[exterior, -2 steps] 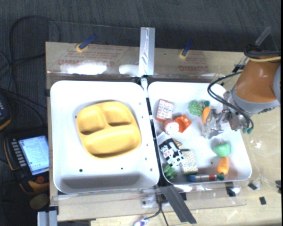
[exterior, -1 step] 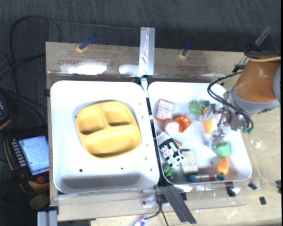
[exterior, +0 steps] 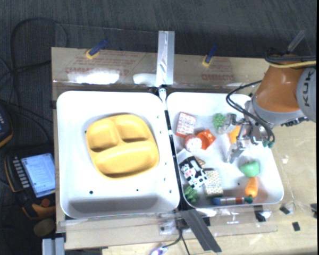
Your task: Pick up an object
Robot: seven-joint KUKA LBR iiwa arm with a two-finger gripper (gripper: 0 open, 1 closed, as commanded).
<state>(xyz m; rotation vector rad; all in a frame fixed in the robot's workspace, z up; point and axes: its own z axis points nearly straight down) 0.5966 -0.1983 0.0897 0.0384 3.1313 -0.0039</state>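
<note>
In the right bin [exterior: 276, 187], above its middle, the gripper [exterior: 236, 152] hangs from the grey and orange arm [exterior: 279, 97], with its tips pointing down to a bare white part of the floor. How wide it is open I cannot tell, because the metal parts blur together here, and I see nothing held in it. The nearest thing to take is the green ball [exterior: 250, 168], which lies just beside the gripper, on the side toward the bin's near wall; an orange carrot-like toy [exterior: 251, 186] lies just past the ball, and a marker pen [exterior: 231, 200] lies along the near wall. On the other side of the gripper, toward the divider, are a red and white cup [exterior: 198, 141] and a checkered box [exterior: 185, 124]. To do this step well, I judge the gripper should centre over the ball before going down, because a round thing slips out easily when the grip is off centre. It should also keep away from the carrot-like toy, so that this is not pushed.
</note>
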